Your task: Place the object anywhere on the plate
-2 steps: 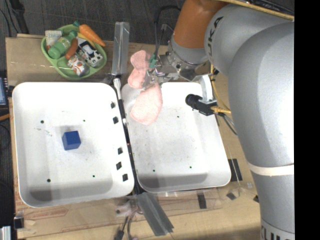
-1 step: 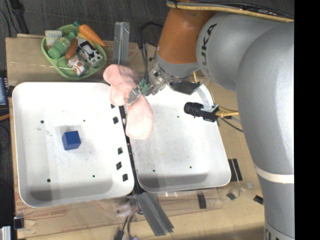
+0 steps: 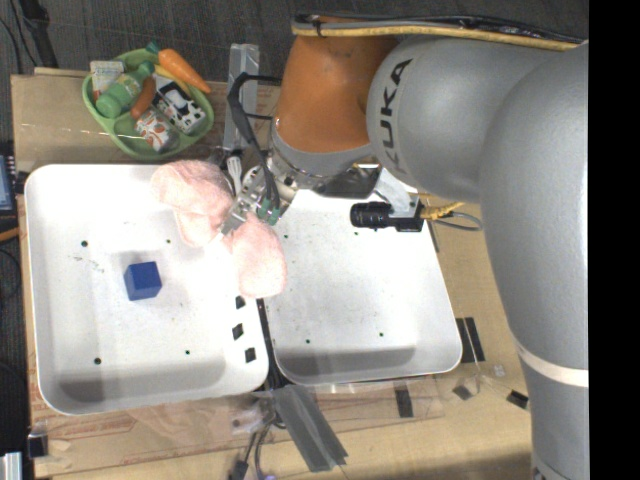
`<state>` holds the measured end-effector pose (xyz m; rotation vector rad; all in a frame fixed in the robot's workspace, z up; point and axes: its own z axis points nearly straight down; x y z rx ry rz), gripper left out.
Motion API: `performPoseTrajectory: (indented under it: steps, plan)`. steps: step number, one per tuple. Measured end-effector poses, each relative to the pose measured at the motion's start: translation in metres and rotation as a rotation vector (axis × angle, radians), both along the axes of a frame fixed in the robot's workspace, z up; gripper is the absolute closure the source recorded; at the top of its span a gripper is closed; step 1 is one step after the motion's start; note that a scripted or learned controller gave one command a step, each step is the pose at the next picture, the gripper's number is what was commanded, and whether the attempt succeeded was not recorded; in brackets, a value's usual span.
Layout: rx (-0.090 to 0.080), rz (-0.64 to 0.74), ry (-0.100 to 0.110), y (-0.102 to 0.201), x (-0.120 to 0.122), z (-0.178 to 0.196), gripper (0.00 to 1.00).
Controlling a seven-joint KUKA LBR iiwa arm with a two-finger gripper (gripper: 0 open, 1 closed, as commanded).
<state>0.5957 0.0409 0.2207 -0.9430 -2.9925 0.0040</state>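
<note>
A fixed camera looks down at a slant on two shallow white bins set side by side on a wooden bench. The grey arm [image 3: 470, 118], with an orange band above the wrist, reaches in from the right and fills much of the upper right of the view, hiding the far rim of the right bin [image 3: 360, 298].

The claw [image 3: 248, 206] sits low near the seam between the bins, at their far side. It is small, partly wrapped in cables and metal fittings, and whether it is spread or closed cannot be told.

A soft pale pink object [image 3: 215, 213], like a crumpled cloth or plush, lies right around the claw. One lobe spreads to the claw's left in the left bin [image 3: 60, 268]; another hangs just below the claw, over the seam. The claw overlaps its middle, but whether it grips the fabric cannot be made out.

Well below and left of the claw, a small blue cube [image 3: 143, 280] rests on the left bin's floor, apart from the pink object.

Above and left of the claw, beyond the bins, a green bowl [image 3: 110, 128] holds toy food, including an orange carrot shape; the rest is too jumbled to name.

No plate can be clearly picked out.
</note>
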Motion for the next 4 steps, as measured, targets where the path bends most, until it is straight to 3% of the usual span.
performPoseTrajectory:
  steps: [1, 2, 3, 4]
  plan:
    - [0.002, 0.406, 0.0, 0.05, -0.02, 0.004, 1.0]
    - [0.002, 0.617, 0.0, 0.09, -0.051, 0.017, 1.0]
    - [0.002, 0.62, 0.0, 0.132, -0.082, 0.013, 1.0]
    - [0.002, 0.619, -0.001, 0.131, -0.082, 0.013, 0.0]
